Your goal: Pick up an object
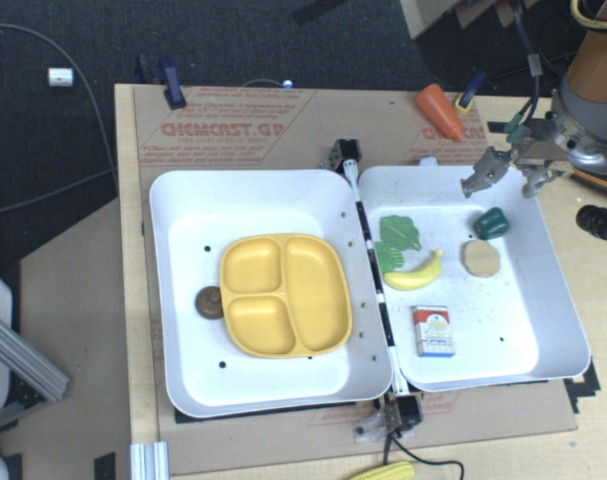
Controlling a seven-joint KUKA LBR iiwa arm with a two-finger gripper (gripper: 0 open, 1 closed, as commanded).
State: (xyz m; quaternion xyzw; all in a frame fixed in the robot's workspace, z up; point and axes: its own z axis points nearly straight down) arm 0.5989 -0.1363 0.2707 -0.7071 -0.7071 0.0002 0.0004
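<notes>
We see the gripper [510, 173] spread open, holding nothing, above the right bin [543, 318]. We'd drop straight over the green block [491, 223], clear of the cookie [481, 259].

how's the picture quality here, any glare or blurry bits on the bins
Camera view: even overhead light, soft shadows under the yellow tray and banana; the white bins look bright but not blown out; the tool at upper right is slightly soft.
</notes>
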